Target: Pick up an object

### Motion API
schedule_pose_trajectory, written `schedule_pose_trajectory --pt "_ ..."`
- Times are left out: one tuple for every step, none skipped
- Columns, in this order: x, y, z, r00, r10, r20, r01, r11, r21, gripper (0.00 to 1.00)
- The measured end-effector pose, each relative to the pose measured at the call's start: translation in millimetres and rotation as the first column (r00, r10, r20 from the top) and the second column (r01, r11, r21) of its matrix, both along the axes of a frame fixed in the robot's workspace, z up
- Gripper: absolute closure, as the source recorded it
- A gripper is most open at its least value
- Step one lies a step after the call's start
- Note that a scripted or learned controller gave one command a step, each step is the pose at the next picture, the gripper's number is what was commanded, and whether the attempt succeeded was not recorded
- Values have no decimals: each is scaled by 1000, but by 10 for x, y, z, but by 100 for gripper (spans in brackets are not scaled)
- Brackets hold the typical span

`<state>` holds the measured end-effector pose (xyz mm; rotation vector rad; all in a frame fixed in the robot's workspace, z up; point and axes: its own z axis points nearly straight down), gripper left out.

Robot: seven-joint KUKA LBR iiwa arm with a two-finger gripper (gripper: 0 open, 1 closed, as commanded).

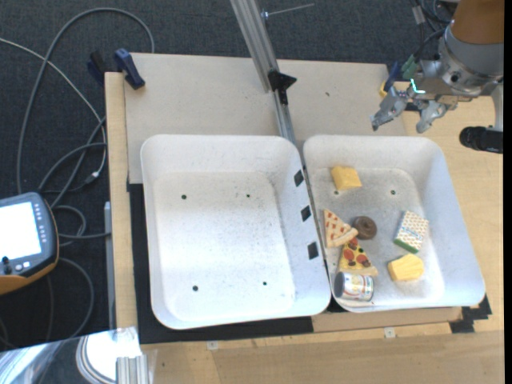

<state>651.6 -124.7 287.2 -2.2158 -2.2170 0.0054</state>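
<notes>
Gripper [406,115] hangs upper right of frame, above right bin [456,214] far rim, fingers spread, nothing held. Toy food clusters lower right; yellow block [346,178] lies nearest, likely target.

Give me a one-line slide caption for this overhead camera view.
Open two-finger gripper hovers above the right white bin, holding nothing; toy foods and a small metal can lie inside.
</notes>
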Motion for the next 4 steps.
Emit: schedule_pose_trajectory --pt "6 -2 29 1000 1 4 -1 1000 -2 0" --pt "-86 55 -527 1000 -1 -1 1 1000 -1 0" --pt "-40 11 -982 1000 -1 0 1 1000 -1 0" --pt "-48 -55 -1591 1000 -2 -2 2 1000 -1 0"
